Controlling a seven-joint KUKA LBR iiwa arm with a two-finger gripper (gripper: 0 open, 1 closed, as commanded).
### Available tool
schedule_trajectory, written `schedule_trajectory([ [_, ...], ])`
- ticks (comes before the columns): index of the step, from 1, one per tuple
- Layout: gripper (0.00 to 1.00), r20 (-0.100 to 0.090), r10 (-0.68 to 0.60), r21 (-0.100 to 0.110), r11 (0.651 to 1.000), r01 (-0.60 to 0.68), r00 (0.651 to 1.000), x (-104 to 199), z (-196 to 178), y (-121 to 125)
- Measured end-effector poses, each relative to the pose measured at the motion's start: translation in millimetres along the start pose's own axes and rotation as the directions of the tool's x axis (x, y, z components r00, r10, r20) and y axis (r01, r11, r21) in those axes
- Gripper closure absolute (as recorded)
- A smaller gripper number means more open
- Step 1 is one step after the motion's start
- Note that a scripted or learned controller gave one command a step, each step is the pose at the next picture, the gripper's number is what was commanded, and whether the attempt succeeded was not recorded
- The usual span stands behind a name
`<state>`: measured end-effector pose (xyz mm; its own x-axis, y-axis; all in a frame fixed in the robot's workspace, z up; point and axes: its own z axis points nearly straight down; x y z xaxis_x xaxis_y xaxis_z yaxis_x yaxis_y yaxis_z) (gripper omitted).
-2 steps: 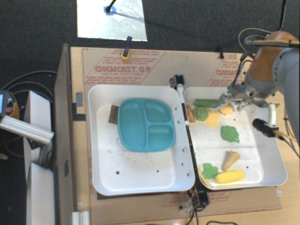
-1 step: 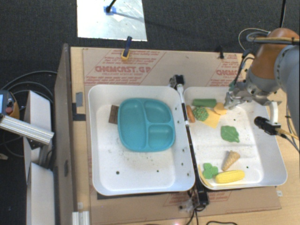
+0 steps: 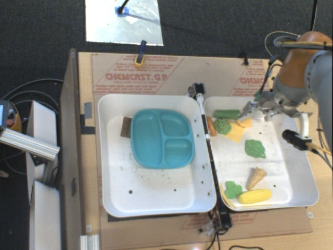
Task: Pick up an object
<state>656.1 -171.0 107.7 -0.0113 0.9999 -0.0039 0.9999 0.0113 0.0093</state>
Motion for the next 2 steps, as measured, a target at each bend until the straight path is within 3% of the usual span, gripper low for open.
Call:
schedule_trajectory([
  [1,0.00,-0.004,0.010,0.011,1.000,-0.010,1.000,29.4,23.4,-44.4],
  [2,0.00,0.001,0.000,0.025,1.000,0.000,1.000,51.0,22.5,12.1],
])
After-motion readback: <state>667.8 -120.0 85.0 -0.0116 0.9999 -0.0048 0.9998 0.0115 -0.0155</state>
